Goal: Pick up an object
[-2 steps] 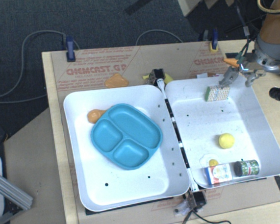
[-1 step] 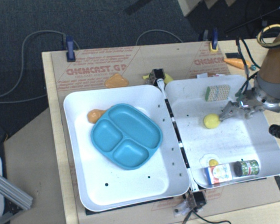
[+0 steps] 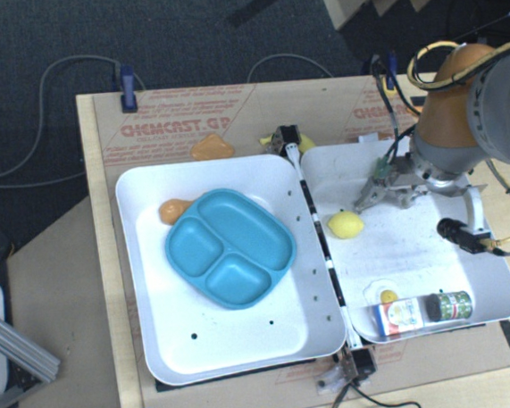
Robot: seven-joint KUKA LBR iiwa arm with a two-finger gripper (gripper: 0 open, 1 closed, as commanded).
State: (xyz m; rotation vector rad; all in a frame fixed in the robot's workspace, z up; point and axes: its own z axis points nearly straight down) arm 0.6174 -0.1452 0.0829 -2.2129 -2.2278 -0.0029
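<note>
Dark carpet surrounds your bench (image 3: 228, 111), a brown board printed with red lettering, with cables trailing across its far edge and a blue clamp (image 3: 126, 87) at the far left corner. Two shallow white bins sit side by side on it, their inner rims touching along a hinge-like strip down the middle.

You have the left bin (image 3: 159, 324) holding a blue divided tray (image 3: 229, 246), tilted at an angle, with three compartments. Just beyond the tray's far left corner an orange object (image 3: 172, 210) peeks out, touching the tray's rim. Another orange piece (image 3: 211, 147) lies outside the bins on the board, just past the left bin's far rim.

Your right bin (image 3: 412, 255) holds a yellow lemon-shaped object (image 3: 346, 226) near its left wall, about midway from far to near. Along the near rim lie a small white carton with red and blue print (image 3: 397, 317) and, just right of it, a dark green bottle (image 3: 450, 305) on its side. A small yellow piece (image 3: 388, 297) sits just beyond the carton.

Your arm (image 3: 461, 107) reaches in from the right over the far part of the right bin. The gripper (image 3: 368, 198) points down and left, its tip near the lemon-shaped object but apart from it. You cannot tell from this angle how it stands, and nothing shows in its grasp.
</note>
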